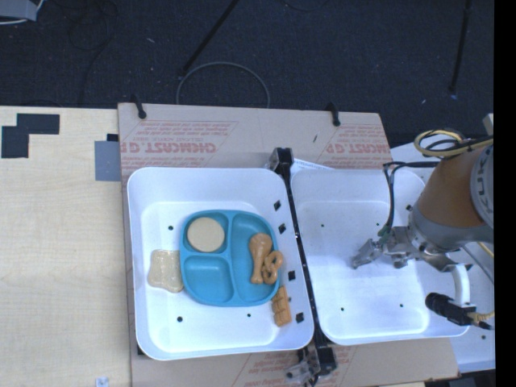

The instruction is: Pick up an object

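In the left bin [155, 204] lies a blue divided plate [211, 280]. It holds a round tan cracker [205, 234] and a twisted brown pretzel-like piece [264, 258]. A pale bread-shaped piece [166, 270] lies just left of the plate, touching its edge. A small brown chunk [280, 305] rests at the plate's lower right corner. My gripper [362, 258] hangs low over the floor of the right bin [355, 317], pointing left, well apart from all these items. Nothing shows at its tip.
A black divider [292, 240] runs between the two bins. Cardboard [242, 139] lies under and behind them. The light wooden bench [56, 256] stretches away to the left. Cables [439, 142] loop near the arm at the right.
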Controlling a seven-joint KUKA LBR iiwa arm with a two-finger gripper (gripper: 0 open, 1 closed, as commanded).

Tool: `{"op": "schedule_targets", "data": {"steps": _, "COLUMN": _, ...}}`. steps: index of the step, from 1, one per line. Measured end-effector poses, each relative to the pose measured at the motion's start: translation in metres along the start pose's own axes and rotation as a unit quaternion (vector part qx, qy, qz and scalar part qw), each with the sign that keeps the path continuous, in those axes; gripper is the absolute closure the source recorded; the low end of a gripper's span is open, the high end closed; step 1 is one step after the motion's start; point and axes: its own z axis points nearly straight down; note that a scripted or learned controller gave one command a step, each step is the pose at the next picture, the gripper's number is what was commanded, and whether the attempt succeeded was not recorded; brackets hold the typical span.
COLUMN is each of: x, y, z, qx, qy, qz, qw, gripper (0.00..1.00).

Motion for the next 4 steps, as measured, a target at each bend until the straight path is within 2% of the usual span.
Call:
{"op": "schedule_targets", "data": {"steps": 1, "x": -0.001, "y": 0.001, "z": -0.012, "qx": -0.001, "qy": -0.001, "qz": 0.002, "qw": 1.0, "gripper": 1.0}}
{"op": "schedule_targets", "data": {"steps": 2, "x": 0.001, "y": 0.011, "z": -0.068, "qx": -0.003, "qy": -0.001, "qz": -0.001, "qw": 1.0, "gripper": 1.0}}
{"op": "schedule_targets", "data": {"steps": 3, "x": 0.007, "y": 0.005, "z": -0.126, "qx": -0.003, "qy": -0.001, "qz": -0.001, "qw": 1.0, "gripper": 1.0}}
{"op": "schedule_targets", "data": {"steps": 4, "x": 0.012, "y": 0.013, "z": -0.181, "qx": -0.003, "qy": -0.001, "qz": -0.001, "qw": 1.0, "gripper": 1.0}}
